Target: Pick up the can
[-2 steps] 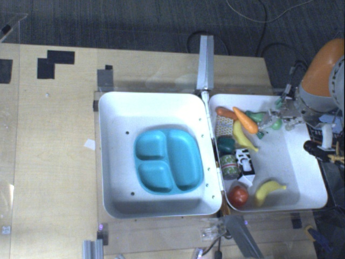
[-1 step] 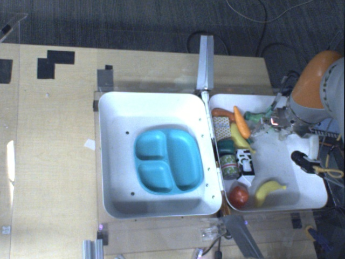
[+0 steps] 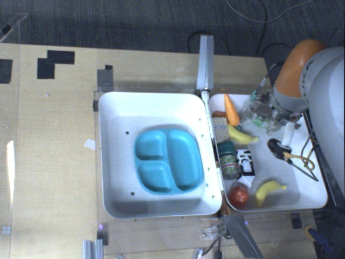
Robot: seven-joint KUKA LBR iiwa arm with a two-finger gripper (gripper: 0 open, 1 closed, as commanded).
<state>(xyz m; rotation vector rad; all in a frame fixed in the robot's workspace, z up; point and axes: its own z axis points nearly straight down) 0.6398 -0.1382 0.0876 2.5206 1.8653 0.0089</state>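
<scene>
Hovering over the right bin (image 3: 318, 196), the end effector (image 3: 263, 114) sits at its far end; whether it is spread or pressed together cannot be told. The can (image 3: 228, 159) stands nearer the camera and to its left, against the bin's left wall, just past a banana (image 3: 242, 136).

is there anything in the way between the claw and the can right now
Yes. A banana lies between the claw and the can, which rests on its side against the right bin's left wall.
</scene>
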